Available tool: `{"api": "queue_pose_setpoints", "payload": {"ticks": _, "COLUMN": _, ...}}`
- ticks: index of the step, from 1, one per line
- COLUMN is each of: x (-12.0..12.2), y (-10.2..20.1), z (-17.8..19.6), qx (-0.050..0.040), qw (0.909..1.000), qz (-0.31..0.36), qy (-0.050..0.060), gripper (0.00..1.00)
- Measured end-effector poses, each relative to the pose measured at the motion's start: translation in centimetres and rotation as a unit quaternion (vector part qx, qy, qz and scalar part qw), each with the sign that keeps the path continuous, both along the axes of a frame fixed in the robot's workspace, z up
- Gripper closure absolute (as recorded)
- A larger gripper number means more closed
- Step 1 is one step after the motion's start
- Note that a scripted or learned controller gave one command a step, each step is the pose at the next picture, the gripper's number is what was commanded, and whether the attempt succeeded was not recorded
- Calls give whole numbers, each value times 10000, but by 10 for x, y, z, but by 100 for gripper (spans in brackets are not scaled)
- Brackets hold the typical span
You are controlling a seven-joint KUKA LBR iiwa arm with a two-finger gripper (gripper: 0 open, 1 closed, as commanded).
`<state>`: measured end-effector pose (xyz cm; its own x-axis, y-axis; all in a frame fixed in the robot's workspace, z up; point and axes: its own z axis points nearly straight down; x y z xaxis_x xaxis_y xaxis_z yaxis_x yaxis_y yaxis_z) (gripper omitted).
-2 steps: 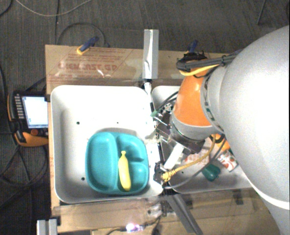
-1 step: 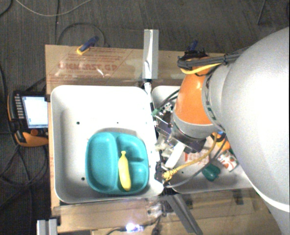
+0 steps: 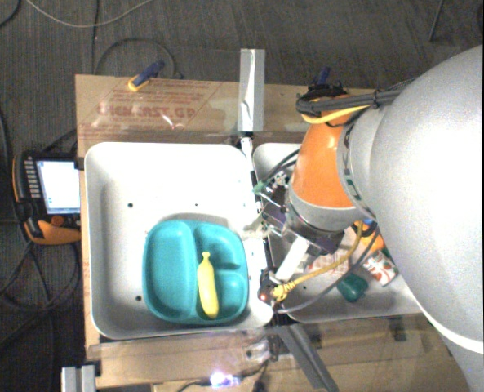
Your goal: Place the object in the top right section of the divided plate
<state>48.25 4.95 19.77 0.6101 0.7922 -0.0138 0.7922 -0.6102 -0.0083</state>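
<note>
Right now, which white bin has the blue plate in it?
The left bin holds the teal divided plate, with a yellow banana on it. The right bin sits mostly under the arm.

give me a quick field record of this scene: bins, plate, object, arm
left bin: shallow white bin holding the plate
plate: teal divided plastic plate, in the bin's lower half
object: yellow banana-shaped toy, lying along the divider by the lower right section
right bin: second white bin, mostly hidden by the arm
arm: grey arm with orange band above the right bin
</note>
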Motion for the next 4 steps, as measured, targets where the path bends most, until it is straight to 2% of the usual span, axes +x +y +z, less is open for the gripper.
{"api": "queue_pose_setpoints", "payload": {"ticks": 1, "x": 2, "y": 1, "z": 133, "qx": 9, "qw": 9998, "qz": 160, "qy": -67, "gripper": 0}}
{"api": "queue_pose_setpoints", "payload": {"ticks": 2, "x": 2, "y": 1, "z": 141, "qx": -12, "qw": 9999, "qz": 158, "qy": -41, "gripper": 100}}
{"api": "queue_pose_setpoints", "payload": {"ticks": 3, "x": 2, "y": 0, "z": 141, "qx": -13, "qw": 9999, "qz": 158, "qy": -40, "gripper": 0}}
{"api": "queue_pose_setpoints", "payload": {"ticks": 4, "x": 2, "y": 0, "z": 149, "qx": -32, "qw": 9999, "qz": 157, "qy": -18, "gripper": 100}}
